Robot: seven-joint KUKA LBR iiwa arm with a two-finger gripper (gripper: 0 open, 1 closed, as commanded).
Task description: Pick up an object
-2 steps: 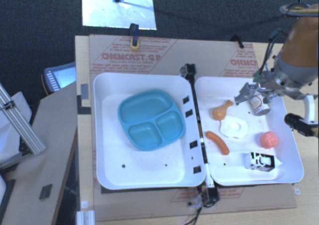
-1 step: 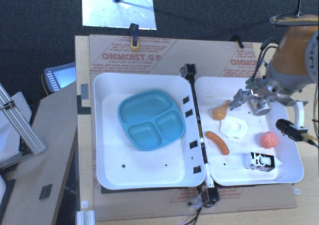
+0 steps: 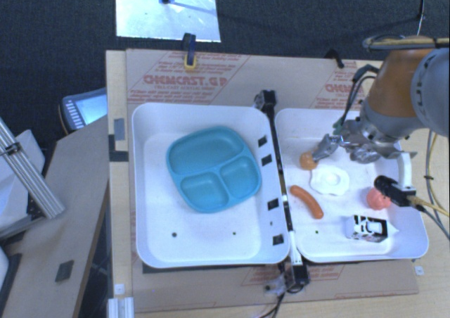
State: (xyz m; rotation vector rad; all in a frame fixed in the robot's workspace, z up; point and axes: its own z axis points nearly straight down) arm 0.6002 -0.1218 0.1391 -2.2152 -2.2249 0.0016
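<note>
- The end effector point(image 3: 325, 148) hangs over the right bin point(image 3: 415, 243), near its far left corner; its metal fingers point down to the left, and whether they are apart or together cannot be told.
- Left bin point(image 3: 151, 239): a blue divided plate point(image 3: 213, 167) lies near the middle.
- Right bin, from the left edge: a small orange ball point(image 3: 307, 162) just below the end effector, with nothing seen between the fingers; a toy sausage point(image 3: 307, 201) near the left wall; a toy fried egg point(image 3: 330, 181) at mid-bin.
- Towards the right wall: a black-and-white packet point(image 3: 368, 228) near the front edge and a pink-red toy point(image 3: 378, 198) beside a black part of the arm.
</note>
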